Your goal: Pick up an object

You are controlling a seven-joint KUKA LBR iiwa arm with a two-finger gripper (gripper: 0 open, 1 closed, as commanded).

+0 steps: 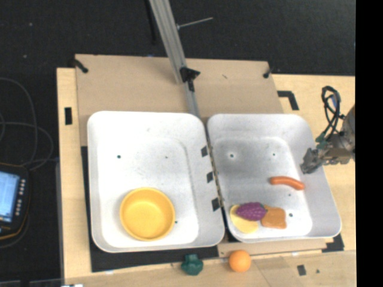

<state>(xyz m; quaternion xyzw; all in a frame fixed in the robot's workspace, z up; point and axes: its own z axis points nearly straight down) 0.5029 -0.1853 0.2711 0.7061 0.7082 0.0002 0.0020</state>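
Camera view: we are logging the gripper [311, 160] hanging over the right bin's [263, 127] right rim; whether it is open or closed we cannot tell. In that bin we are counting a carrot [286, 182], purple grapes [251, 210], an orange wedge [274, 218]. A yellow bowl [147, 213] is sitting in the left bin [143, 130].

a bowl [147, 213] lies in the left bin [143, 136]; a sausage [286, 182] lies in the right bin [257, 136].

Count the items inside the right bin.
4. A carrot lies mid-bin; a purple piece, an orange-brown piece and a yellow piece cluster at the near edge. More may hide under the cluster.
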